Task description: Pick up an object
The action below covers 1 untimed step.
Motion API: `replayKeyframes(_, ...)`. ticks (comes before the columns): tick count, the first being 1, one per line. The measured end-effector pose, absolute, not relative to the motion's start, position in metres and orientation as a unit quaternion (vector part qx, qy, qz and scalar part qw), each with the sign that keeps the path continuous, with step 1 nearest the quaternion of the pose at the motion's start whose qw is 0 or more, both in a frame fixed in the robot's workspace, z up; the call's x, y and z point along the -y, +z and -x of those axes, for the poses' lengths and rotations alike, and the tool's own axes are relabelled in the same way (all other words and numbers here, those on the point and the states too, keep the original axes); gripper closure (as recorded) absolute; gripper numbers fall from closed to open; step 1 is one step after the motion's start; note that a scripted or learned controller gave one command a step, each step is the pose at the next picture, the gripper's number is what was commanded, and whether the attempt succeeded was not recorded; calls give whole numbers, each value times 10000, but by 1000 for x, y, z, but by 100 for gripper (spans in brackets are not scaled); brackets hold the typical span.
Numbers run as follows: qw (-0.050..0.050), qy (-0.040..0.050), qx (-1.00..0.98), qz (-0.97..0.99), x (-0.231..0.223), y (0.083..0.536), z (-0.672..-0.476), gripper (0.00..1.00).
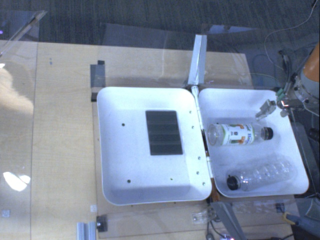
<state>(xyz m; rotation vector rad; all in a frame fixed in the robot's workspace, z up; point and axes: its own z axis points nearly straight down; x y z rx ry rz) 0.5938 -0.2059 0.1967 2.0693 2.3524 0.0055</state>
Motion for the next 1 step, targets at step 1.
replayKeyframes(1, 36, 16, -7510, -6603, 205, 196, -594, 0)
